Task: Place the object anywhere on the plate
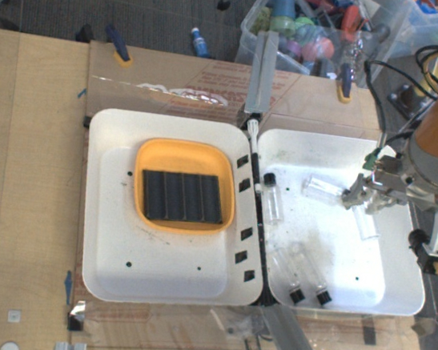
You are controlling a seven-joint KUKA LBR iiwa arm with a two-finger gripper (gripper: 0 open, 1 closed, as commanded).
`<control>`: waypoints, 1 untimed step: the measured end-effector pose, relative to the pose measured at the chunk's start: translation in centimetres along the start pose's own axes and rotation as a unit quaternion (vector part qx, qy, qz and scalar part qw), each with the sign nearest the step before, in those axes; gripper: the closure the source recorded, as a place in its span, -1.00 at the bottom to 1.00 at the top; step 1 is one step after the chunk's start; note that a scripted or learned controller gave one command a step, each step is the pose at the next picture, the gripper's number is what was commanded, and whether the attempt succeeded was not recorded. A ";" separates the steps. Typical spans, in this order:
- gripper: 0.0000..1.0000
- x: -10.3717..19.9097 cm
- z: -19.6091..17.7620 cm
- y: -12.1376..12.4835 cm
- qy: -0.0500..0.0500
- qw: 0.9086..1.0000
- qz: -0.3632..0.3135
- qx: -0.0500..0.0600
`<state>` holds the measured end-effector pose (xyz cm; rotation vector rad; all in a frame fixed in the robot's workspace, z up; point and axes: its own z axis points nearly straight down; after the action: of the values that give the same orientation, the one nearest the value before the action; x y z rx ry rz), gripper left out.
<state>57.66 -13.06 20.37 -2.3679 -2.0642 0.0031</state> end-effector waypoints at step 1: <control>1.00 2.1 0.9 3.7 0.000 0.996 -0.092 -0.002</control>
<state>61.61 -11.49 19.48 -2.1689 -2.2750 -0.0010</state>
